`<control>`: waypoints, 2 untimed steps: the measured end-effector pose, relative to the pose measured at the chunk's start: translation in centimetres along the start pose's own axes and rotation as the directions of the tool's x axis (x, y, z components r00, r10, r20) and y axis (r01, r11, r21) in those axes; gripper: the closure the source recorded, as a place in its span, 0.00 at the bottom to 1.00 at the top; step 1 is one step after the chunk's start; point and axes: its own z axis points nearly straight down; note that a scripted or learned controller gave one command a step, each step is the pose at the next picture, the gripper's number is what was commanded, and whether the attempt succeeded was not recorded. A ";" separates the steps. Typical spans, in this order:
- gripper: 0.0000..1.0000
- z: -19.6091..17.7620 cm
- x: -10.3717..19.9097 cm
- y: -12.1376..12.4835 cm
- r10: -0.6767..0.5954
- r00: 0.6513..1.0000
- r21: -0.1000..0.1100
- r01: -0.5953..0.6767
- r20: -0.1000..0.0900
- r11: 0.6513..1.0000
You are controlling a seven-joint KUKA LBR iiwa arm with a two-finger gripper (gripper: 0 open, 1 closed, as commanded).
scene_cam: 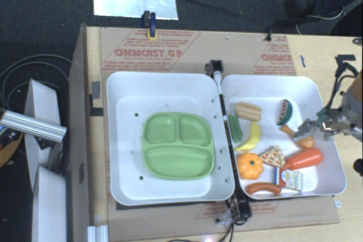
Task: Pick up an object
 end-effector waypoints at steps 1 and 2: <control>0.00 5.4 -2.4 8.6 -0.005 1.000 -0.008 0.005 0.003 1.000; 0.00 12.3 -1.6 12.9 -0.004 1.000 -0.006 0.004 0.002 1.000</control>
